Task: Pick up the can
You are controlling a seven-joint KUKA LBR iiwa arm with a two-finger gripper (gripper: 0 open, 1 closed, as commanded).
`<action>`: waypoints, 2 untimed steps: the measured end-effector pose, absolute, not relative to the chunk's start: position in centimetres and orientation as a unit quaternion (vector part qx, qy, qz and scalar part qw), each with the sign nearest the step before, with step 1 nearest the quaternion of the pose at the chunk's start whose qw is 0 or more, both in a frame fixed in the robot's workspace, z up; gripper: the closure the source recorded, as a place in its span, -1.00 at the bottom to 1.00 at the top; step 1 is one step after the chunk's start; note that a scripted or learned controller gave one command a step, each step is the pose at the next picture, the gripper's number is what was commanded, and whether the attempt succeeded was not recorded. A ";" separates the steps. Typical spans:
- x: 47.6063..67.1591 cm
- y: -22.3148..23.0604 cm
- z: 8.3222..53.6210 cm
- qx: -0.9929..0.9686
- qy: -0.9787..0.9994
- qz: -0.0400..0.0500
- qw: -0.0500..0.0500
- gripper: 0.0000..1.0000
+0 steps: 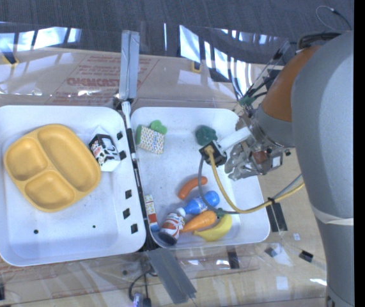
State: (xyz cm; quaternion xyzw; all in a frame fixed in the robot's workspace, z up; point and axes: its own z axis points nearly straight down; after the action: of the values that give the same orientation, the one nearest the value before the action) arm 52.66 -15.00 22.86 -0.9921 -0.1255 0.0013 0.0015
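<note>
The gripper, aperture impossible to tell, hangs at three o'clock in the right white bin; small red-and-white can lies at six.

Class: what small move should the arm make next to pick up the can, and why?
Probably shift the hand toward the right bin's near-left corner: the red-and-white can seems to lie there beside the carrot, apart from the hand.
</note>
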 end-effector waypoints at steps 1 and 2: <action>47.7 -14.8 28.9 -0.947 -0.320 0.001 0.001 1.00; 47.7 -9.2 25.1 -0.931 -0.366 0.002 0.001 1.00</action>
State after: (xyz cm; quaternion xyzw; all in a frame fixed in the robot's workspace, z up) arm 47.65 -9.22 25.09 -0.9305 -0.3662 0.0017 0.0013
